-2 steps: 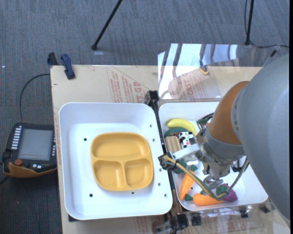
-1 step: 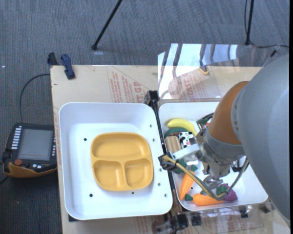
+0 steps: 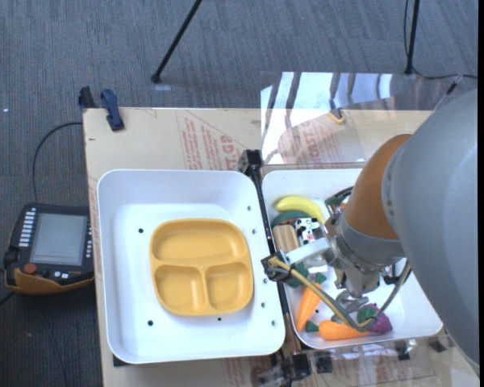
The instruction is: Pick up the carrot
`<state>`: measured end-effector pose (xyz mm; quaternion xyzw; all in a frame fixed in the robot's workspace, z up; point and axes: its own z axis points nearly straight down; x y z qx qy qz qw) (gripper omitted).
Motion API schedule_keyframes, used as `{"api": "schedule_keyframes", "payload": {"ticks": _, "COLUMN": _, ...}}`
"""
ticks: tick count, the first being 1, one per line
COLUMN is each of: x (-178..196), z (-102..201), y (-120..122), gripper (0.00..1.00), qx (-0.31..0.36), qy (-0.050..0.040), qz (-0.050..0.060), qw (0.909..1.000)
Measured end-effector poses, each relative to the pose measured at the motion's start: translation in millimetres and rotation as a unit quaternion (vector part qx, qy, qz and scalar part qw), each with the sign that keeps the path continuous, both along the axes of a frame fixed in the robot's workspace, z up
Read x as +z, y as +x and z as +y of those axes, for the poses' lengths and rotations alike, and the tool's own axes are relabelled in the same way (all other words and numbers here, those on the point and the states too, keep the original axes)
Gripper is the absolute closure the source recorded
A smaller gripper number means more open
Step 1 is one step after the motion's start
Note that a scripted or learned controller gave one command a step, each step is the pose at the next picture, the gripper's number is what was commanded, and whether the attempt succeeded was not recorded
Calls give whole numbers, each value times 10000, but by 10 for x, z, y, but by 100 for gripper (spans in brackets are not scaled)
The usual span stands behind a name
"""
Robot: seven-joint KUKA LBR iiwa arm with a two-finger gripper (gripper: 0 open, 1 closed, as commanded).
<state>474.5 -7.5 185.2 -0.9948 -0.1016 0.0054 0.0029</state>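
An orange carrot lies slanted near the front left corner of the right bin. A second orange, carrot-like piece lies along that bin's front wall, just to its right. My gripper hangs low over the front middle of the right bin, right of the slanted carrot and just above the second orange piece. The grey wrist with its orange band hides much of the bin behind it. I see nothing clearly held.
A yellow banana and a small patterned box lie at the back left of the right bin. A purple toy sits at the front, right of the gripper. The left bin holds a yellow divided tray.
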Motion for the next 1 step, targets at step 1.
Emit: {"api": "schedule_keyframes", "payload": {"ticks": 1, "x": 0, "z": 0, "y": 0, "gripper": 0, "qx": 0, "qy": 0, "qz": 0, "qw": 10000}}
